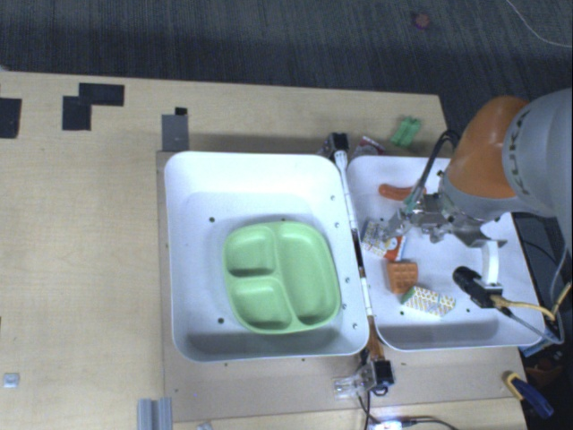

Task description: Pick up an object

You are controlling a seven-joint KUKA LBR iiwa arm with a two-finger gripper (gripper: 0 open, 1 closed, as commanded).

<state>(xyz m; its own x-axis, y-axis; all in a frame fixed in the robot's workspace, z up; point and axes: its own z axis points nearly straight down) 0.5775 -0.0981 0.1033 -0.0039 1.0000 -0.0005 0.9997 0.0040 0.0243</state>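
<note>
R bin (448, 330): shallow white plastic, rounded corners. Loose in it: orange block (401, 276), speckled white packet (428, 301), orange stick (392, 191), small multicolour piece (380, 237). Grey arm (542, 159), glossy orange band; jaws low over bin's middle, just beside multicolour piece, can't tell if clenched or released. L bin (192, 204) holds smooth green 3-part tray (282, 276). Pale wood tabletop (89, 285); dark carpet (269, 25) beyond.

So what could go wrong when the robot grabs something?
The orange block, the speckled white piece and the patterned packet lie close together in the right bin, so the gripper might knock one while going for another. The packet also sits near the bin's wall, which could get in the way.
</note>
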